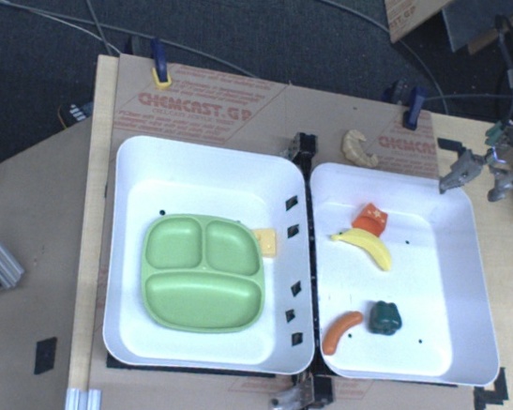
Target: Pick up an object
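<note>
Your gripper (pixel 476 178) hovers over the right bin's (pixel 474 277) far right corner, fingers apart, gripping nothing; the banana (pixel 365 246) lies in that bin, down-left of the fingers, its long axis slanting from upper left to lower right, touching an orange block (pixel 371 218); you'd need to travel inward.

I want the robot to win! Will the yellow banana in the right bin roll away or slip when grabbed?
The banana probably won't roll far, since it is curved and lies flat. Its smooth, tapered look suggests it could slip. It likely is a light toy, being small beside the green plate.
</note>
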{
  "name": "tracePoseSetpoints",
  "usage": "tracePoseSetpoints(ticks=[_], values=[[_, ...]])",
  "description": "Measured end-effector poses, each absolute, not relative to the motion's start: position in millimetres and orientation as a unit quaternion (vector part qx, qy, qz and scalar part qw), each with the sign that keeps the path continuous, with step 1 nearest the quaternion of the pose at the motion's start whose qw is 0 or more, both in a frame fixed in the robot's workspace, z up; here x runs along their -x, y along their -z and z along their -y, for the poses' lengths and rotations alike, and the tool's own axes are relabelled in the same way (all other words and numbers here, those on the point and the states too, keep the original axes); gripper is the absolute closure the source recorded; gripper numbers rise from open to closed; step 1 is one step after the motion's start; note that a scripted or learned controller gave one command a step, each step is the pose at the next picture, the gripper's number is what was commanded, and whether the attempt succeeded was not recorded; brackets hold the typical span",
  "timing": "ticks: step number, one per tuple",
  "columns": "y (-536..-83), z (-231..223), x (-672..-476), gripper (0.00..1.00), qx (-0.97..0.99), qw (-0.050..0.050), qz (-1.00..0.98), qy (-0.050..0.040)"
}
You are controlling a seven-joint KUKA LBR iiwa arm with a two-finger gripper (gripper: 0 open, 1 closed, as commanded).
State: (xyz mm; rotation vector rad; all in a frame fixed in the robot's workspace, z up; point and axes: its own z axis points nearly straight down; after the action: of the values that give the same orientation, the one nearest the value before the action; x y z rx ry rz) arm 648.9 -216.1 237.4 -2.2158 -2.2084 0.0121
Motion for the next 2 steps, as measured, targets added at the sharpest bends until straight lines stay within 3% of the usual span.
tracePoseSetpoints(ticks=[1, 2], values=[[-247, 215, -651.6, 0.00, 0.707, 0.000, 0.707, 0.0001], [-187, 215, -658.1, 0.00, 0.706, 0.003, 0.708, -0.0015]])
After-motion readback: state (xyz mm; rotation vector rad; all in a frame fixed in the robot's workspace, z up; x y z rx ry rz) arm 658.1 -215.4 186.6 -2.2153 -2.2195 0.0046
